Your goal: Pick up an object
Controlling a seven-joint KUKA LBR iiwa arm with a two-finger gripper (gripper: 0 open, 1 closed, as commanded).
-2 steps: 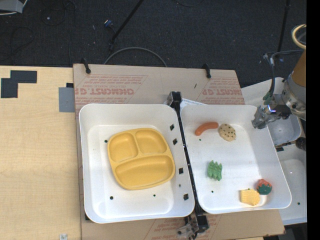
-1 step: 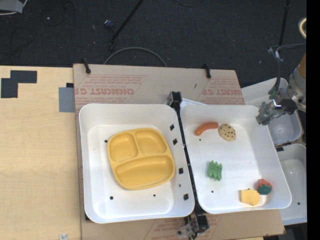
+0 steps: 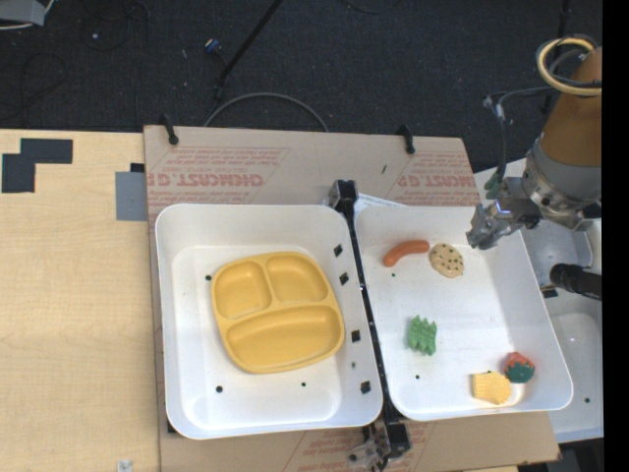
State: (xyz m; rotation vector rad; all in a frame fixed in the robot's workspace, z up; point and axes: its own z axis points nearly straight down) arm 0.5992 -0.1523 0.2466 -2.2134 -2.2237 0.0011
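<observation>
While the end effector (image 3: 486,230) hangs above the far right corner of the right bin (image 3: 536,293), nothing sits between its fingers, and whether they stand apart or together cannot be told from this angle. The nearest candidates for the pick lie in that same bin: a speckled toy cookie (image 3: 447,260) just beside the end effector on its left, and a toy sausage (image 3: 405,253) a little further left, close to the divider. A green leafy toy (image 3: 423,334) rests near the bin's middle, well apart from the others, while a yellow cheese wedge (image 3: 491,388) and a red-and-green toy fruit (image 3: 520,368) sit touching or nearly so in the near right corner. The left bin (image 3: 187,293) carries a yellow divided plate (image 3: 277,311). To do this well, I would judge the cookie the shortest reach; the arm should centre over it before descending, since it lies flat and low and the fingers must straddle its edges. The crowded corner pair looks riskier to grasp cleanly
</observation>
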